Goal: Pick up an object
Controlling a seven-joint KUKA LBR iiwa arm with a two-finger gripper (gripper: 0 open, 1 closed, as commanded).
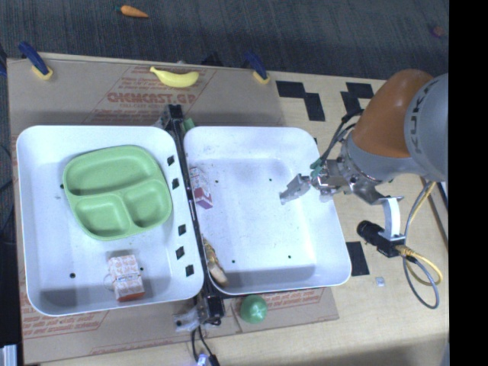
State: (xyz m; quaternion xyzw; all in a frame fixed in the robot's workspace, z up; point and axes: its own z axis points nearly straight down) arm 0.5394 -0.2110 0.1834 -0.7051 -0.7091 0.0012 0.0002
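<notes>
White bins sit side by side on the desk, and the jaws (pixel 292 191) hang over the right bin (pixel 324 239) near its right wall, though I cannot tell whether they are apart or together. Far to their left, the left bin (pixel 30 204) holds a green divided tray (pixel 116 190) and a small carton (pixel 125 276). Left of the jaws a small packet (pixel 201 191) lies in the right bin, and a green ball (pixel 254 309) rests below them on the desk.

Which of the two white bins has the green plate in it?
The left white bin, far from the gripper. It holds the green divided plate and a small carton. The right white bin has no plate.
</notes>
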